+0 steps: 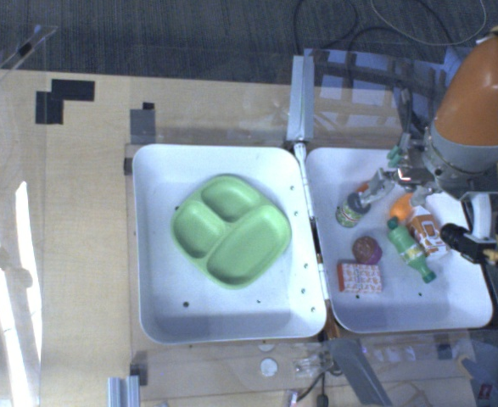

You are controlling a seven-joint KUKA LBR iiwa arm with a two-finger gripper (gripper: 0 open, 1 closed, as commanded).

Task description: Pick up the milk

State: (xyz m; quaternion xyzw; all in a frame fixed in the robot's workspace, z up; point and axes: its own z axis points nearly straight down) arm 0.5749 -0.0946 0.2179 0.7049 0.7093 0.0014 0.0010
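Observation:
The milk (426, 232) looks to be a small orange-and-white carton lying in the right bin (401, 312), toward its right side. A green bottle (411, 249) lies against the carton's left edge, and an orange item (401, 203) sits just above them. My gripper (400, 175) hangs over the upper middle of the right bin, up and to the left of the carton and close above the orange item. The grey wrist and orange band (478, 91) hide part of the bin's top right corner.
In the right bin a tin can (349, 213) lies on its side left of the gripper, with a dark round item (367, 248) and a red patterned packet (360, 277) below it. The left bin (159, 312) holds a green divided plate (232, 231).

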